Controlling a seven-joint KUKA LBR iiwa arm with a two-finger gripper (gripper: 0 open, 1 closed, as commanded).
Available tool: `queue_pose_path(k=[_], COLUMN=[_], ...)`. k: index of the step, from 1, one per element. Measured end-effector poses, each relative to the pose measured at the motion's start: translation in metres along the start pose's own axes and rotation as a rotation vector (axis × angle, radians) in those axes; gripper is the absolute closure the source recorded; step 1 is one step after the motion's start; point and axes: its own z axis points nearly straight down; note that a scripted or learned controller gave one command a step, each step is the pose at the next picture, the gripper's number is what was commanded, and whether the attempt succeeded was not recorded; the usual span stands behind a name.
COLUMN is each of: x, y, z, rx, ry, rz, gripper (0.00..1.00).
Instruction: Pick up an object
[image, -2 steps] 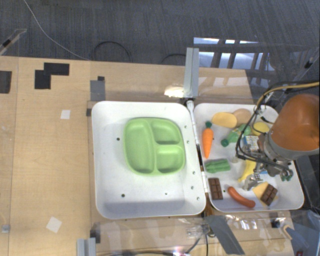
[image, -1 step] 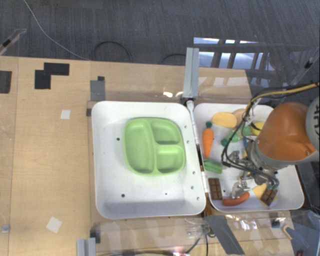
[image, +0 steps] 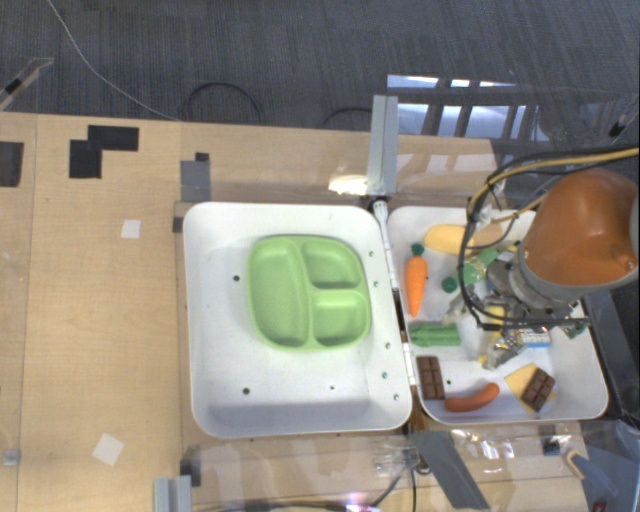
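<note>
Covering right bin (image: 596, 398) centre: arm (image: 580, 235) | gripper (image: 505, 335) opening: cannot tell | yellow item (image: 445, 238): partly hidden

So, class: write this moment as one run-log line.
arm: over right bin | pincer: hidden | nearest: green block | left bin: green tray
</note>
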Motion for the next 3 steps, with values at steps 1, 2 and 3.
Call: queue_pose_path(k=[1, 2, 3], x=[-0.059, -0.123, -0.129], y=[0.01, -0.049, -0.049], z=[0.018, 0.022, 0.006], rx=[0.006, 0.002, 0.007], ry=[-0.004, 0.004, -0.011], rz=[-0.008, -0.106, -0.101], gripper=[0.0, 0.0, 1.0])
